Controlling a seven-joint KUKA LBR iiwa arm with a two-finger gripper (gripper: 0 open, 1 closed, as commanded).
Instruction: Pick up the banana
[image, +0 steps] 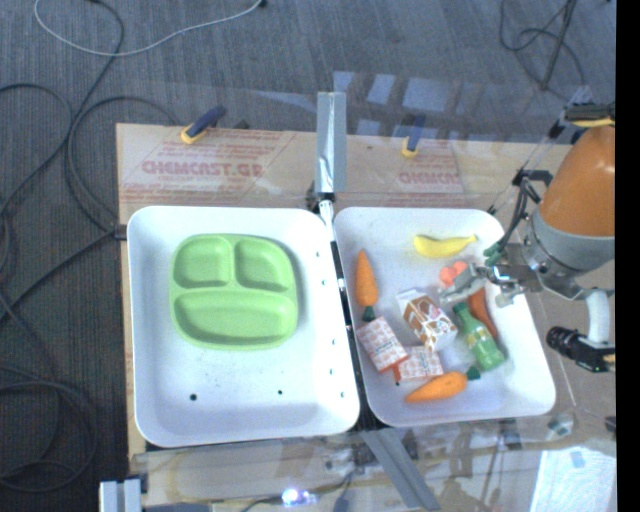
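My tool (478, 283) hangs low over the right bin's (520, 400) far-right side; I cannot tell whether it is released or clenched. The banana (443, 244) lies just beyond it near the bin's back wall, apart from the clutter. Next to the tool sit a green bottle (480, 340) and small cartons (428, 318). I would shift toward the back wall, line up across the banana's narrow width, then descend straight, keeping clear of the upright carrot (366, 278).
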